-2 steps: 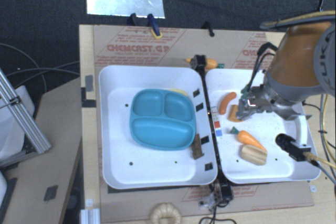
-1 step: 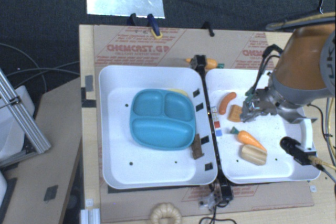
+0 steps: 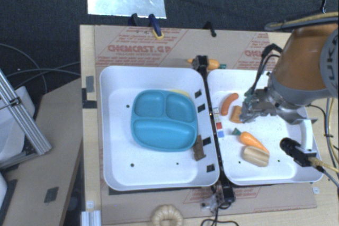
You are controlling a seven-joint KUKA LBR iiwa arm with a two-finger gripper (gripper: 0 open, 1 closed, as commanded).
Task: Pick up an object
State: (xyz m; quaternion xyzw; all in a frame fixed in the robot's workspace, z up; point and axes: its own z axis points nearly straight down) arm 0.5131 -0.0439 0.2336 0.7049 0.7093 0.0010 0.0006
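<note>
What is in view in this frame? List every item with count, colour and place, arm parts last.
bins: 2, white, side by side on the bench
divided plate: 1, blue, left bin
brown piece: 1, brown, left bin by the divider
sausage: 1, orange-red, right bin, upper left
carrot: 1, orange, right bin, centre
bread piece: 1, tan, right bin, below the carrot
ring: 1, cream, bench front edge
arm: 1, grey with orange band, from the right
tool: 1, dark, over the right bin beside the sausage
</note>
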